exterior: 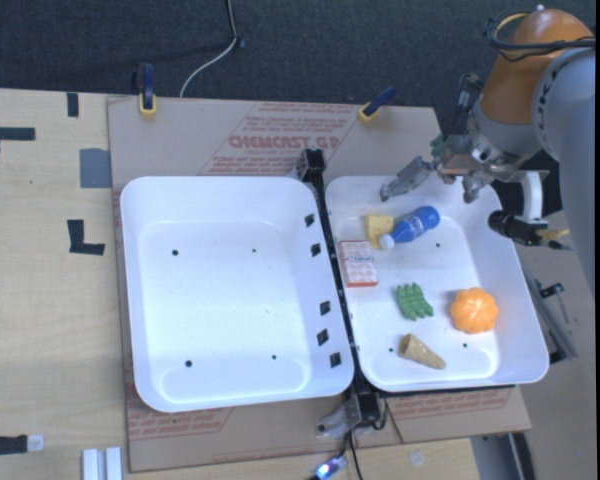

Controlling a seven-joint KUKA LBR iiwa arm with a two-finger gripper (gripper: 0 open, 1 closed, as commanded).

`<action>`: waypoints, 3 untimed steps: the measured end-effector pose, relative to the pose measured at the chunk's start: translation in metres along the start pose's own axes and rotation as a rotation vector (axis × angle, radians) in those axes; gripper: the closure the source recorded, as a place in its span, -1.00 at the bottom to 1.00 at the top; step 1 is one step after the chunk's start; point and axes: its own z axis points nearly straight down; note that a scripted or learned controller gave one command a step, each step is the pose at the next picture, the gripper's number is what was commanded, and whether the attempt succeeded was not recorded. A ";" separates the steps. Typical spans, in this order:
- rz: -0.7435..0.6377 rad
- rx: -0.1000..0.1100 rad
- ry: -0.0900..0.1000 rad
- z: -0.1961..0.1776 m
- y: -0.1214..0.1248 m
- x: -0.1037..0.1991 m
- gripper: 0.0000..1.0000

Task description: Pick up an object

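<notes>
The right bin [510, 268] holds several items. A blue bottle [416, 224] lies tilted beside a yellow block [379, 228]. A small red-and-white box [358, 264] sits near the divider. Lower down are a green bumpy piece [413, 301], an orange ball [474, 310] and a tan wedge [421, 351]. My gripper [429, 194] hovers over the bin's far edge, just above the bottle. It is open, with one finger [402, 179] reaching left and the other [473, 190] on the right. Nothing sits between them.
The left bin [220, 288] stands beside the right one, with a black divider [325, 268] between them. Both rest on a cardboard sheet [270, 143] held by two clamps [145, 88]. A cable [225, 38] hangs at the back.
</notes>
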 end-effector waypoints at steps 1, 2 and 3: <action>0.003 0.013 -0.001 0.067 -0.015 0.052 -1.00; 0.007 0.016 -0.001 0.088 -0.016 0.053 -1.00; 0.008 0.005 -0.002 0.063 -0.024 0.022 -1.00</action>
